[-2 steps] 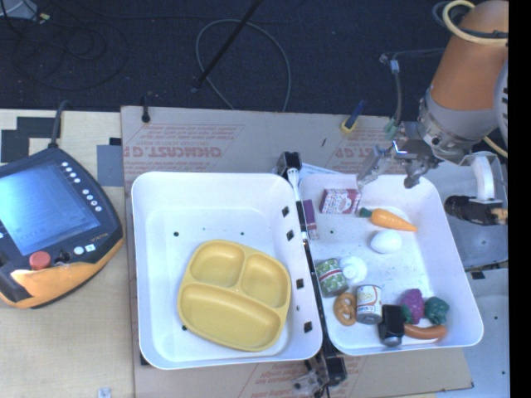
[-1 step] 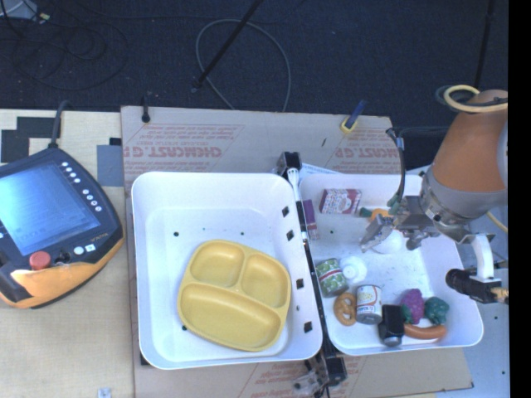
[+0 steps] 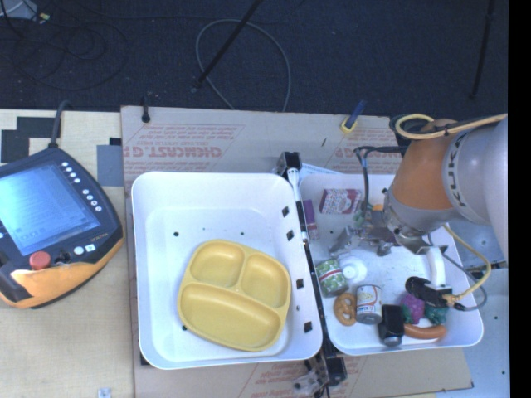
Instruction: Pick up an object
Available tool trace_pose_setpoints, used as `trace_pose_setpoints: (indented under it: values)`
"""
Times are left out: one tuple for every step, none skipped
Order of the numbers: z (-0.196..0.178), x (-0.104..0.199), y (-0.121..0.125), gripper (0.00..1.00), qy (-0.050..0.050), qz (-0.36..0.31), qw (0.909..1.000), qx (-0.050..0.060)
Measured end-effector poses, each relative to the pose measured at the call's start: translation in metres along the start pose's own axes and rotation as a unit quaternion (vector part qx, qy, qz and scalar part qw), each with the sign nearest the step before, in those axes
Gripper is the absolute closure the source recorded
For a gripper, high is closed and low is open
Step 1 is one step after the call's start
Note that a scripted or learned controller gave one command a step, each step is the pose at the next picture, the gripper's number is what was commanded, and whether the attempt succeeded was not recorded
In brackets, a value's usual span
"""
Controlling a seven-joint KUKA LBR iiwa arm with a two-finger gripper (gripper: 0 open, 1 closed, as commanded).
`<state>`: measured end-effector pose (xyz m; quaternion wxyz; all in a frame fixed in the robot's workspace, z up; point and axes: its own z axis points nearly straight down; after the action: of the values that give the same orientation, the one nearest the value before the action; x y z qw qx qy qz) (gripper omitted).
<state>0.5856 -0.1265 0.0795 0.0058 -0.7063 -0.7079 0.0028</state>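
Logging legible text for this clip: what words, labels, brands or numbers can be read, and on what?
Cardboard sheet under the bins: a line of red print, seen upside down, too blurred to read.
Teach pendant screen: lines of text, too small to read.
Small box in the right bin: label unreadable.
Can: label unreadable.
Nothing here reads clearly.

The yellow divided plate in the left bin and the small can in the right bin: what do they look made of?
The yellow divided plate looks like moulded plastic with a smooth, matte-to-satin finish: uniform colour, soft rounded compartment ridges, thick rim. The small can appears to be metal with a printed label around it; its pale top reads as shiny, though it is too small to be sure.
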Motion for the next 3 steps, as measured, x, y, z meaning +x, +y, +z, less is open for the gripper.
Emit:
trace_pose_setpoints:
  values:
    - [-0.014, -0.001, 0.001, 1.0, 0.002, 0.003, 1.0, -0.001]
    - [-0.078, 0.012, 0.046, 1.0, -0.002, 0.0, 1.0, -0.006]
    - [-0.007, -0.045, -0.03, 1.0, 0.0, 0.005, 1.0, -0.001]
